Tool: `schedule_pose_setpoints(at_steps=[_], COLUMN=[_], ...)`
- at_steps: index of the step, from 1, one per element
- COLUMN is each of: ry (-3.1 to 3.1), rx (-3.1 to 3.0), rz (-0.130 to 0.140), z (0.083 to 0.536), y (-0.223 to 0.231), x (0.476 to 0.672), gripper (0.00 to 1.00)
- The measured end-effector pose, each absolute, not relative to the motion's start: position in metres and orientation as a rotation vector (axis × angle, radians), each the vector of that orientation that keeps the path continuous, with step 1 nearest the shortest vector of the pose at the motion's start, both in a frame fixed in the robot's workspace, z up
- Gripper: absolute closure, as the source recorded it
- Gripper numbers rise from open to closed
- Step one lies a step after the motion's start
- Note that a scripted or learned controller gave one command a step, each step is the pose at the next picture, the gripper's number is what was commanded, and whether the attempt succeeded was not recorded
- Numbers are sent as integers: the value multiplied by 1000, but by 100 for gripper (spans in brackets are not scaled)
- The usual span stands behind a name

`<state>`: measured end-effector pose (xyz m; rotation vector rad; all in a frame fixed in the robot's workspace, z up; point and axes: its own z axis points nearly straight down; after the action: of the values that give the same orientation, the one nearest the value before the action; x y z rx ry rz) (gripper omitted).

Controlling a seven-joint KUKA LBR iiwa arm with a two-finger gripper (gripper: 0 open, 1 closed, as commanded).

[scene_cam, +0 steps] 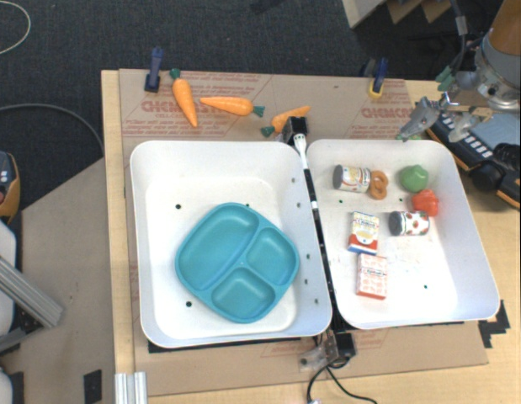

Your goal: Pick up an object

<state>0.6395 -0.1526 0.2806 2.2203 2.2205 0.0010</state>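
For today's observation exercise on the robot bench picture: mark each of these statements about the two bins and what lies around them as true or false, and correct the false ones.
1. The blue divided tray lies in the left bin. True.
2. The green ball sits in the left bin. False: it is in the right bin, near its far edge.
3. Three toy carrots lie on the cardboard beyond the bins. True.
4. The gripper is pressing down on the tray. False: it is up by the right bin's far right corner, away from the tray.
5. The red and white carton lies in the right bin. True.
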Motion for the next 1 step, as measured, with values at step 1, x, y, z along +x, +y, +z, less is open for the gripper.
schedule_pose_setpoints(at_steps=[1], ry=[2230], rx=[2231], rz=[-12], z=[148], y=[-138], x=[614], gripper=[0])
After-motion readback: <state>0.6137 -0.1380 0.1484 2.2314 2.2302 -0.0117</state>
